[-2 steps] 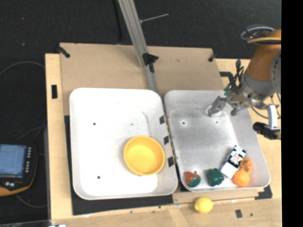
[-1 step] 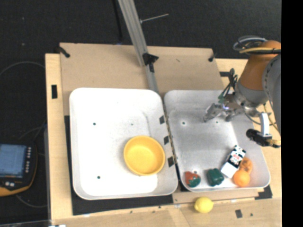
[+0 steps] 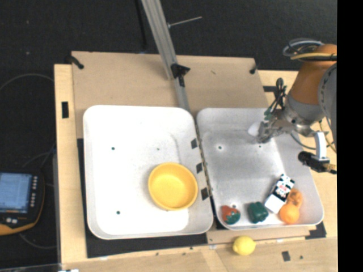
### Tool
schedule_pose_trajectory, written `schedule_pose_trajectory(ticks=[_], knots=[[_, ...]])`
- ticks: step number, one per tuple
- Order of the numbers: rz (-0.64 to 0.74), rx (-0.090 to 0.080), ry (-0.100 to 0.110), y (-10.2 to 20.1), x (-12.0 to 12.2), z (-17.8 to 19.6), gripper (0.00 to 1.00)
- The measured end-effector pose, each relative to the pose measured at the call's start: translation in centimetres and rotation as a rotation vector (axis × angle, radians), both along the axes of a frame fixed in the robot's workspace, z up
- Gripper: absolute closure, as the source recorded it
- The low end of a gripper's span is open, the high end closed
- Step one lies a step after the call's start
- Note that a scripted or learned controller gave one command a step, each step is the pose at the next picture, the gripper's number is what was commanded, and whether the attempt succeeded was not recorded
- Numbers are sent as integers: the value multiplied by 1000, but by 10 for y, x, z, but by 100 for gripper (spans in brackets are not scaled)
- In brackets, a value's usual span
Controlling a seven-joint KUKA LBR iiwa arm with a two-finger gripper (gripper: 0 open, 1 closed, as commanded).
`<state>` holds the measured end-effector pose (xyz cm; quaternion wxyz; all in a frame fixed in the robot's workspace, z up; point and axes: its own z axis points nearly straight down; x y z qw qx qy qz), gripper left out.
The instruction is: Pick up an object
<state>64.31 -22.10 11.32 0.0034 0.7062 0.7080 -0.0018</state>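
Note:
My gripper (image 3: 264, 130) hangs over the upper right part of the right bin (image 3: 238, 157), with nothing seen between its fingers. Along that bin's near edge lie a red and green piece (image 3: 229, 213), a dark green piece (image 3: 258, 212), a white and black box (image 3: 279, 193) and an orange fruit (image 3: 290, 213) with a smaller orange piece (image 3: 294, 197) above it. A yellow bowl (image 3: 172, 186) sits in the left bin (image 3: 125, 146), near its right side. All of these are well apart from the gripper.
A yellow lemon (image 3: 244, 245) lies on the bench outside the right bin's near edge. A grey metal pole (image 3: 164, 38) slants up from between the bins at the back. A handheld screen (image 3: 20, 200) rests at the far left.

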Motion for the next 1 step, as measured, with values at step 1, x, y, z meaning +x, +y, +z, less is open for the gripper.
schedule_pose_trajectory(ticks=[1], knots=[[0, 5, -7, -1, 4, 66, 100]])
